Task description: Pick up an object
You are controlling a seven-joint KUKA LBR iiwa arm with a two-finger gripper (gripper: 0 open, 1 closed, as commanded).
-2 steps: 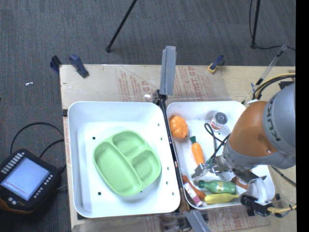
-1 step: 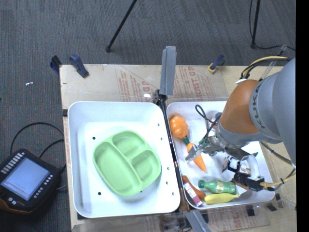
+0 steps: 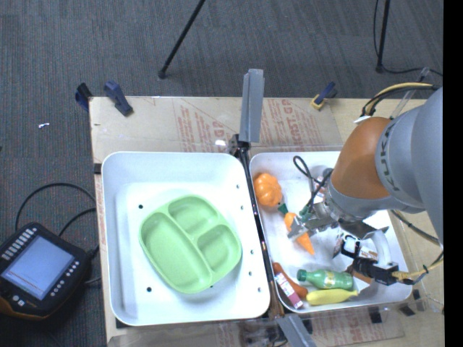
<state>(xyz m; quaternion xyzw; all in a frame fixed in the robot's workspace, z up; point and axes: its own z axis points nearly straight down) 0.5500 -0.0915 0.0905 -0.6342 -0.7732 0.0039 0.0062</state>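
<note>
A cardboard-topped counter (image 3: 210,125) on dark grey carpet (image 3: 87,35) carries two shallow white plastic bins. The left bin (image 3: 116,194) holds a green divided plate (image 3: 190,243). In the right bin (image 3: 271,233), the end effector (image 3: 309,221) hangs over an orange toy carrot (image 3: 304,240); its grip cannot be judged.

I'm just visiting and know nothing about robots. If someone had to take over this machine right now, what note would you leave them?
Gripper: low in the right bin, down at the orange carrot; whether it grips anything cannot be told.
Right bin also holds an orange pumpkin-like toy at the far left, and a green bottle, a yellow banana and a red-brown bottle along the near edge.
Left bin holds a green divided plate.
Done: arm has reached into the right bin.
Left: nothing is visibly lifted yet; confirm a grasp and raise an object.
</note>
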